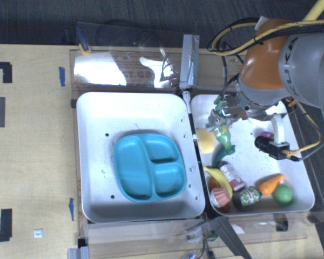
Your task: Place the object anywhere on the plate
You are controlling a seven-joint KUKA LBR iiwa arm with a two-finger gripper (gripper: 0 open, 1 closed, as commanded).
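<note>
We see the hand (225, 114) low in the right bin (299, 161), apparently closed on a green item (225, 139); it looks light and slick, best pinched mid-body. The blue plate (149, 166) lies at nine o'clock.

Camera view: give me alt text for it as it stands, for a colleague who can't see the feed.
A grey arm with an orange band reaches from the right over the right bin, its gripper low among toy foods such as a banana, a carrot and a green ball. In the left bin lies a blue divided plate.
</note>
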